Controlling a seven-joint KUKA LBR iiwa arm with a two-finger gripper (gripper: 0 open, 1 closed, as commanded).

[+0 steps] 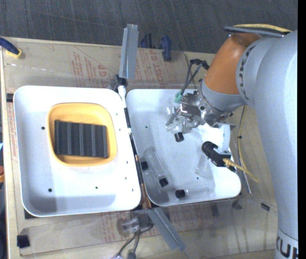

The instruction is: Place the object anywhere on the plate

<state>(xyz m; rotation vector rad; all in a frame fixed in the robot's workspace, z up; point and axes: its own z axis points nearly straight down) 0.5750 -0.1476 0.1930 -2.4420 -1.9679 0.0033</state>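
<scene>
A yellow plate [83,112] with a dark ridged middle lies in the left bin [34,193]. My gripper [181,124] hangs low over the upper middle of the right bin [223,186], far from the plate. A small dark piece [179,137] sits right under the gripper; whether it is held or lying on the bin floor is unclear. A clear, see-through object [152,159] lies on the right bin's floor, down and to the left of the gripper. Small black pieces [164,182] lie near that bin's front left corner.
The raised rims between the two bins [127,124] separate the gripper from the plate. Another black piece [180,193] rests by the right bin's front wall. Clamps [165,46] and a metal bracket [128,50] stand along the bench's back edge.
</scene>
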